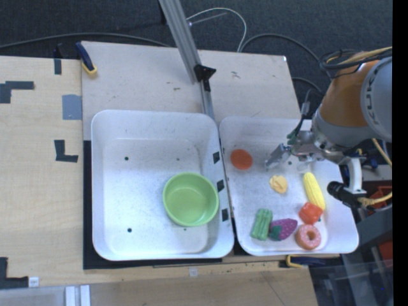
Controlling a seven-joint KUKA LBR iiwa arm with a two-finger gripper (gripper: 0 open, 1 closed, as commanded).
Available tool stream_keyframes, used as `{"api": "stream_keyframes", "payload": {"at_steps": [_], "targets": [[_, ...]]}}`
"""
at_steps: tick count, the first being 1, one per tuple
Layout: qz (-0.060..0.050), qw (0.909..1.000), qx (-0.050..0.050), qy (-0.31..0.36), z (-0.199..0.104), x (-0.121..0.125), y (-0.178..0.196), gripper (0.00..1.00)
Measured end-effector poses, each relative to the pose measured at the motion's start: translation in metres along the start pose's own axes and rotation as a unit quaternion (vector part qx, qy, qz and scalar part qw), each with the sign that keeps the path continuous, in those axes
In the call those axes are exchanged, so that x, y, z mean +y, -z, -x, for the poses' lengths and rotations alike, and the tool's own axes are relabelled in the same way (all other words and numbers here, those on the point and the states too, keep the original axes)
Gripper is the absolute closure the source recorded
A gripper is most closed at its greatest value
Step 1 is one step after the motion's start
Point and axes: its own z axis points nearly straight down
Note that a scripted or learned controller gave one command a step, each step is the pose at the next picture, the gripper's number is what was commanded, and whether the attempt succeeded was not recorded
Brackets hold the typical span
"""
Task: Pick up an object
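Orange disc [241,159]: nearest target, left of the tool [275,159]. Tool state: cannot tell. Risk: the disc's low profile may cause slippage.

We see white bins [102,171], green bowl [190,199], orange ball [241,159], yellow corn [313,190], purple grapes [284,227], pink donut [308,237], green ridged toy [261,224], small yellow piece [278,183], grey-orange arm [354,101].

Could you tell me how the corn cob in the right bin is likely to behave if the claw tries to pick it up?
The corn cob looks rounded and elongated, so it may roll sideways if nudged. Its glossy yellow surface suggests hard plastic, probably stiff, light, and possibly slippery. The tomato touching its lower end might shift with it.
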Motion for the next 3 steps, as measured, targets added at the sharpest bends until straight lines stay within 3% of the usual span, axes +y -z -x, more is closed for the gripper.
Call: {"api": "stream_keyframes", "payload": {"at_steps": [1, 2, 3], "targets": [[-0.001, 1.0, 0.001, 0.0, -0.0007, -0.0082, -0.0629, 0.0], [0.004, 1.0, -0.001, 0.0, -0.001, -0.0074, -0.0718, 0.0], [0.003, 1.0, 0.0, 0.001, -0.002, -0.0075, -0.0618, 1.0]]}}
